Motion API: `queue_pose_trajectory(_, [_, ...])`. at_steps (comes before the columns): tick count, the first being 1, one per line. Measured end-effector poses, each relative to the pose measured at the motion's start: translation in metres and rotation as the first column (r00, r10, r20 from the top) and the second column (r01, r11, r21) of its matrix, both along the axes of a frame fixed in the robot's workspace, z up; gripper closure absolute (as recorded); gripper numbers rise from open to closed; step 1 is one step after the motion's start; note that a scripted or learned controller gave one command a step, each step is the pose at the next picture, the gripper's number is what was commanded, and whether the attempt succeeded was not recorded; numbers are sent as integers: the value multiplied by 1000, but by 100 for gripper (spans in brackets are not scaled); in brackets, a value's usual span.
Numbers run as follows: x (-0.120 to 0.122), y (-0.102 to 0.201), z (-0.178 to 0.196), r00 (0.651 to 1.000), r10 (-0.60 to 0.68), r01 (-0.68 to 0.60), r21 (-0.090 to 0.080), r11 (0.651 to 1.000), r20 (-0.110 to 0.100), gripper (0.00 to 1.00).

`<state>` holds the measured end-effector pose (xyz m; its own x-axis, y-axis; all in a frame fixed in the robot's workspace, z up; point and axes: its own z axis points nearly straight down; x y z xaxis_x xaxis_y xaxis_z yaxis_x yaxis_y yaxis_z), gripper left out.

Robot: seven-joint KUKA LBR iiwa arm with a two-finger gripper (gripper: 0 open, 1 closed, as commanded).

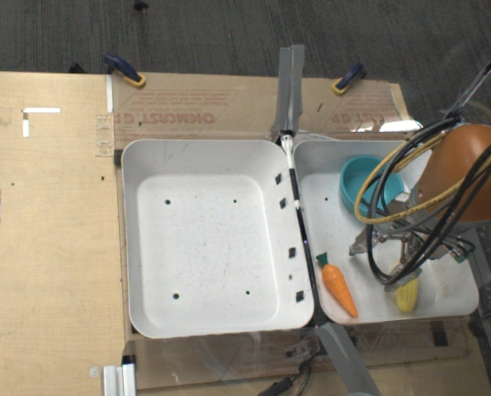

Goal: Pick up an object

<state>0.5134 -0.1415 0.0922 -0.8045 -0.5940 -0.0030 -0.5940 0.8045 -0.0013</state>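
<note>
The carrot (pixel 340 290) lies in the right bin (pixel 328 176), near its front edge, with a yellow object (pixel 407 295) to its right and a teal bowl (pixel 362 181) behind. It looks light, stiff and smooth, so I would grasp across its thick middle. The gripper (pixel 394 250) hangs just right of the carrot; cables hide its state, so I cannot tell.

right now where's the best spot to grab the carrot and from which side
Grip the carrot across its thick orange middle, coming straight down from above. It lies flat on the floor of the right bin, tapering toward the near wall, with its green top pointing up-left. Set the fingers across its long axis; the tip is probably too thin to hold.
</note>
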Motion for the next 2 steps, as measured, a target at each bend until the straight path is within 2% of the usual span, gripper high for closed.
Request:
queue_pose_trajectory(1, [99,40,1,996,85,-85,0,996,4,0])
queue_pose_trajectory(2, [128,-47,63,986,167,-167,-1,986,5,0])
